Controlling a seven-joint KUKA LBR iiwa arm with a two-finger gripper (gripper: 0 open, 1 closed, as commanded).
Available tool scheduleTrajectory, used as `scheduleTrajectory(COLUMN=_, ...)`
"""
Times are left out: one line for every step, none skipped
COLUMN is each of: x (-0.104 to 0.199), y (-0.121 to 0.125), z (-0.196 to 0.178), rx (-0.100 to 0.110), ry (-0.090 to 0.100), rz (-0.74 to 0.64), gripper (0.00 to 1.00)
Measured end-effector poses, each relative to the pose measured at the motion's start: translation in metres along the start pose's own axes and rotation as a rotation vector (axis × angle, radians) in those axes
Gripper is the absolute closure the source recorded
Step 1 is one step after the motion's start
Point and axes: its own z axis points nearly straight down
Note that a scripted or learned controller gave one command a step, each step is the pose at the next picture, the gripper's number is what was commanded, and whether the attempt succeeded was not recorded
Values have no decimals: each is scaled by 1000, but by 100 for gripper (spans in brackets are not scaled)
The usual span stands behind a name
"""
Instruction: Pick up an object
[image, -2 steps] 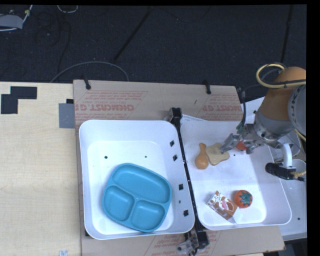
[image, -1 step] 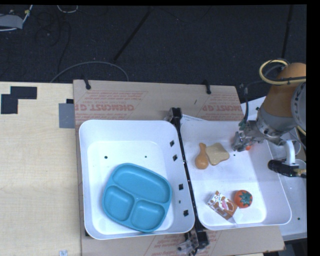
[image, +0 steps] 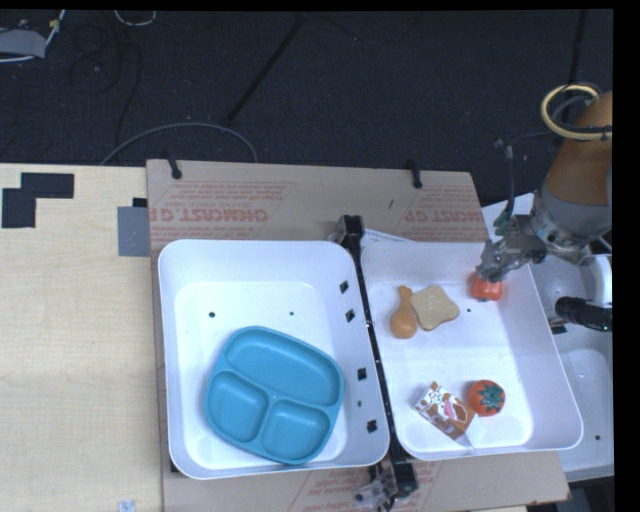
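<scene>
Camera view, nearest edge first: strip of cardboard under both bins, with red print too blurred to read. Just beyond, in the left bin, a blue three-compartment plate lying flat toward the near side. In the right bin, near the front wall, a small printed packet with a picture on it, wording too small to make out, and just beside it on the right a round red toy with a green top.

Further back in the same bin, a tan pear-shaped piece touching a slice of toy bread.

Further still, near the far right corner, a small red object, resting on the bin floor, well apart from the bread. Directly over it and touching or nearly so, the gripper, pointed down and slightly leftward. Impossible to judge whether clenched or released; no sign of the red object lifted off the floor.

Behind and above, the arm, reaching in from the right, grey wrist low over the bin's far wall, orange band above it, a cable looped at the top.

Farthest, more cardboard behind the bins, red lettering printed upside down, not legible with any certainty.
</scene>
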Motion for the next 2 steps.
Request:
scheduleTrajectory(x=-1, y=1, z=-50, rx=0, ry=0, rz=0, gripper=100)
scheduleTrajectory(x=52, y=-22, z=-45, rx=8, ry=4, rz=-2, gripper=100)
